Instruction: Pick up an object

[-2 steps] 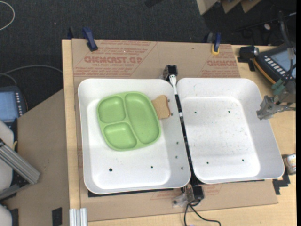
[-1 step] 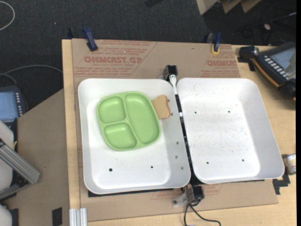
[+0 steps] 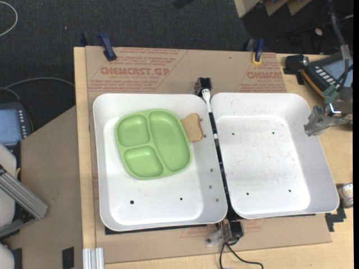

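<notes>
Hovering at the right white bin's [image 3: 314,167] right edge, the tool [image 3: 317,122] has unclear jaws; green divided plastic plate [image 3: 153,144] and tan slice [image 3: 193,127] lie unpicked

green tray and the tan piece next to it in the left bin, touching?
Touching. The camera view shows the tan piece lying tight against the right rim of the green divided tray, with no white bin floor between them.
</notes>
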{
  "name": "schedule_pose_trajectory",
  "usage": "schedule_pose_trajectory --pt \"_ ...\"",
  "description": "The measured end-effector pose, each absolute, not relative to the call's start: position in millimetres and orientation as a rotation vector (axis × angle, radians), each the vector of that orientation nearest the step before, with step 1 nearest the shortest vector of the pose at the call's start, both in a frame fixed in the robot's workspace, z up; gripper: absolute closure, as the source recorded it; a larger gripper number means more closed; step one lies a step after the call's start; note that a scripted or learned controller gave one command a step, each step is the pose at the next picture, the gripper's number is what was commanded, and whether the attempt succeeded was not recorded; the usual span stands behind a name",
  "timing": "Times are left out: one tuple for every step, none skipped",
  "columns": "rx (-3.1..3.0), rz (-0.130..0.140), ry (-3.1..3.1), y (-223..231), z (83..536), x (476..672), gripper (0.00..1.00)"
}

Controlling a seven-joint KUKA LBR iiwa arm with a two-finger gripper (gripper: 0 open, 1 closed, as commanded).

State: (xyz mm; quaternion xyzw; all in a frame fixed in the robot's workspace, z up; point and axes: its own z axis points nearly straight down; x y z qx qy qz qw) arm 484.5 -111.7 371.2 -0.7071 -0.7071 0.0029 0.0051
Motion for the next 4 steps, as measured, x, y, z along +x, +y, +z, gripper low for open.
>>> schedule_pose_trajectory --pt "-2.231 -0.009 -2.231 -141.7 461.1 543.0 1.0" --pt "-2.216 0.009 -2.213 -124.2 365.2 512.1 1.0" --pt "-2.233 -0.02 -2.238 -118.3 546.0 516.4 1.0" --pt "-2.211 0.013 -2.215 -89.2 409.9 503.4 1.0"
